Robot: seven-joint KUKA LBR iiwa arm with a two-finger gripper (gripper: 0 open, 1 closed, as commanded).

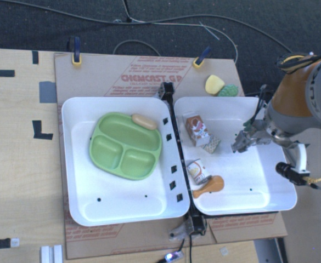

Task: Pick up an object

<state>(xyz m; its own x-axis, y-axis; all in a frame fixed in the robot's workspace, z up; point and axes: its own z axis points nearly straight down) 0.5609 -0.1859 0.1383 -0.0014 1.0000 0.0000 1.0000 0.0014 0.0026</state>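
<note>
The gripper (pixel 241 144) hangs low over the right bin (pixel 259 201), near its right wall. I cannot tell from this view whether it is released or clenched, and nothing shows in it. Left of the gripper, in the same bin, lies a small carton (pixel 198 131). Further toward the bin's near left corner lie a packet (pixel 197 170) and, touching it, an orange spoon (pixel 209 186).
</note>
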